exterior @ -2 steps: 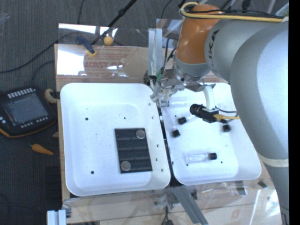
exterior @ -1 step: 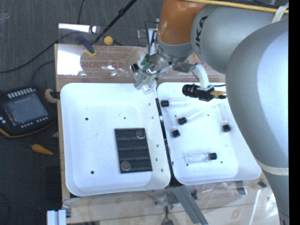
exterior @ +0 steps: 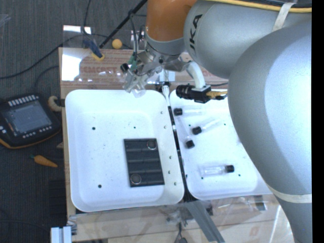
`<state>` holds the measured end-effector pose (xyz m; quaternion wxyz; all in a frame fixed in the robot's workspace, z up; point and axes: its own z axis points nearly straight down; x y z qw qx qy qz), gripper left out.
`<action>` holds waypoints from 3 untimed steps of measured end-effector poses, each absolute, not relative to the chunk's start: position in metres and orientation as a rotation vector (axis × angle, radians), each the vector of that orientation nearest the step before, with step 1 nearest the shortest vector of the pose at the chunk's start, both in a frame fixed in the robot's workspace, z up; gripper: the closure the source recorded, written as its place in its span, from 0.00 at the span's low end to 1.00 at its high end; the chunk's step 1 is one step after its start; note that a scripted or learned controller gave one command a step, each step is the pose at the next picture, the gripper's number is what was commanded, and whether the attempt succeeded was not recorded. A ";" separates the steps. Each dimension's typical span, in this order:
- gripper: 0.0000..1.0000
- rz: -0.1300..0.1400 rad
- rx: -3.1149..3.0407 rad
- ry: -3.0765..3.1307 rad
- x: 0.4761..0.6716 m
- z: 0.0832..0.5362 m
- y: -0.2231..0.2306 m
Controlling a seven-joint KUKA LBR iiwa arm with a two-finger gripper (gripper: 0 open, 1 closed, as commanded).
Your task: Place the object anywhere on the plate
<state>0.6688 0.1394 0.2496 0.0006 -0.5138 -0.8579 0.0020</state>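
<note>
Fingers [exterior: 135,80]: you can't tell if open or shut.
Plate [exterior: 144,162]: dark, in left bin [exterior: 86,151].
Vial [exterior: 215,170]: right bin [exterior: 238,184].

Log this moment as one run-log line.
gripper: above left bin far rim | dark plate: left bin | vials: right bin

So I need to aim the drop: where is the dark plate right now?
In the camera view the dark plate lies flat in the left bin, toward its lower right, close to the divide with the right bin.
</note>
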 end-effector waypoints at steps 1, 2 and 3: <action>1.00 0.006 -1.504 -2.758 0.669 0.314 0.203; 1.00 0.007 -1.538 -2.737 0.583 0.382 0.207; 1.00 0.010 -1.912 -2.492 0.647 0.400 0.219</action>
